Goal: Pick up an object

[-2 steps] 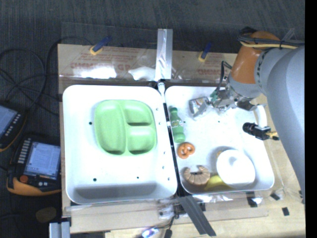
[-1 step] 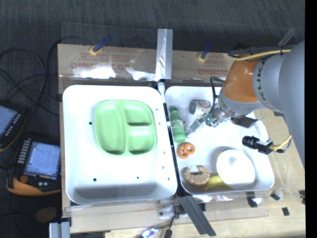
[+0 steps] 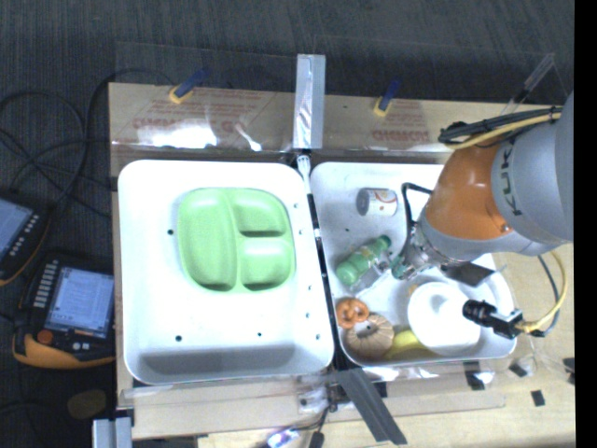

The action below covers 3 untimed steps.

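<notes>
Green bottle (image 3: pixel 362 259) lies diagonally, cap upper-right

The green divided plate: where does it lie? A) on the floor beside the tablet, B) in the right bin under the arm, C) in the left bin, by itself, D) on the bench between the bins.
C: the green divided plate lies flat in the left bin, with nothing else in that bin, while the arm reaches into the right bin.

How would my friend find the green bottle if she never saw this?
Look in the right white bin, the crowded one. Near its middle, beside the gripper, lies the green bottle on its side. It is the only green thing there; the other green thing is a big tray.
</notes>
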Each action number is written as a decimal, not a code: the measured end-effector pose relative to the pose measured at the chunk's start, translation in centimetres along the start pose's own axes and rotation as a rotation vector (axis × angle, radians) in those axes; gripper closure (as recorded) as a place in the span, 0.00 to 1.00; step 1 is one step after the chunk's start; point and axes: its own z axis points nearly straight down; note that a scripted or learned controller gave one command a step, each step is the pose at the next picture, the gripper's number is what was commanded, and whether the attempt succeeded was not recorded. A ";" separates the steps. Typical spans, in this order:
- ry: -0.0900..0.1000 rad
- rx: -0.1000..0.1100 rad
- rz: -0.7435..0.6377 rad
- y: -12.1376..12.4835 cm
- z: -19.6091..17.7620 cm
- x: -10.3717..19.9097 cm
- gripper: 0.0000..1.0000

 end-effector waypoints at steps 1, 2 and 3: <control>0.002 0.000 0.180 3.9 0.2 -6.4 0.00; 0.006 0.011 0.096 2.9 -0.1 -3.1 0.00; 0.012 0.033 0.380 10.1 0.5 -5.4 0.00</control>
